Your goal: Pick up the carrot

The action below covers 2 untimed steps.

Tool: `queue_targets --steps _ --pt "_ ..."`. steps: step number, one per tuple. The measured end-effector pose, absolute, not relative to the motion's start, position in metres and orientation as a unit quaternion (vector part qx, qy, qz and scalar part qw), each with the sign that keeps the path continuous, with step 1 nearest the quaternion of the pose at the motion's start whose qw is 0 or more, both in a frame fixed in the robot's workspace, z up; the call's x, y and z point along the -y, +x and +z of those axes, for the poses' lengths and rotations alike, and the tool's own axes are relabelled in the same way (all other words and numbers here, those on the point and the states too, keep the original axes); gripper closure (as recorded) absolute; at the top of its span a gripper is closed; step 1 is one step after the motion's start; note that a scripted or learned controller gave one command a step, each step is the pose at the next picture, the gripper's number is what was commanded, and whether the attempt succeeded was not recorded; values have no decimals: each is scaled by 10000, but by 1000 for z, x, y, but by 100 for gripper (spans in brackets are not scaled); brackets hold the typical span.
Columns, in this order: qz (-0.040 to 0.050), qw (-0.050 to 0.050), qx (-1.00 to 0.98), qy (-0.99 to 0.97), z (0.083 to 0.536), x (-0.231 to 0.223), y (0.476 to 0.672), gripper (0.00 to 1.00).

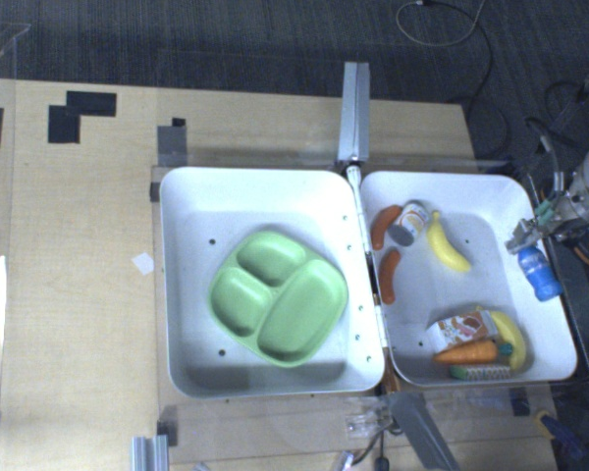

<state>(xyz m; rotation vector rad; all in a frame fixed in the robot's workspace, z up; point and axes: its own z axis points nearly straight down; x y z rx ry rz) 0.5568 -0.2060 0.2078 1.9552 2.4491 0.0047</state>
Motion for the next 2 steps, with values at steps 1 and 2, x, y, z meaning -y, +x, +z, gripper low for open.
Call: queue_targets --steps 1,2 --pt "28 69 -7824 6227 220 205 559 100" --pt "43 99 -7834 6215 231 205 561 100"
